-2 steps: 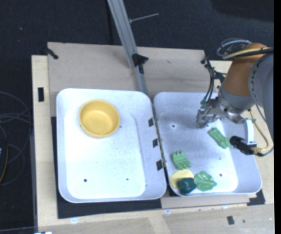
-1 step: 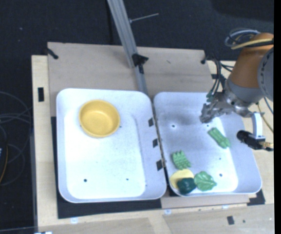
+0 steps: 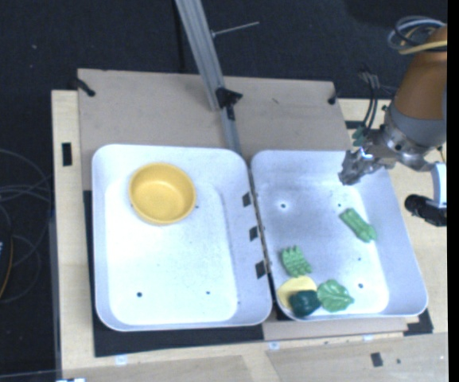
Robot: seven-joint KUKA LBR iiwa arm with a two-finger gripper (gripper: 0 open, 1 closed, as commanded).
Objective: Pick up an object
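Note:
The right bin [image 3: 317, 181] holds several small toys. A green ridged piece [image 3: 357, 224] lies toward its right side, a light green piece [image 3: 293, 259] sits near the middle front, and a yellow piece [image 3: 291, 286], a dark green piece [image 3: 303, 302] and a green leafy piece [image 3: 335, 295] crowd the front corner. My gripper [image 3: 354, 169] hangs over the right bin's far right corner, above and behind the ridged piece. Nothing shows between its fingers.
A yellow bowl [image 3: 162, 192] rests in the left bin [image 3: 173, 293] at its far left. A grey metal pole [image 3: 205, 54] slants down from the top to the ridge between the bins. The arm's orange band [image 3: 422, 78] is at the right edge.

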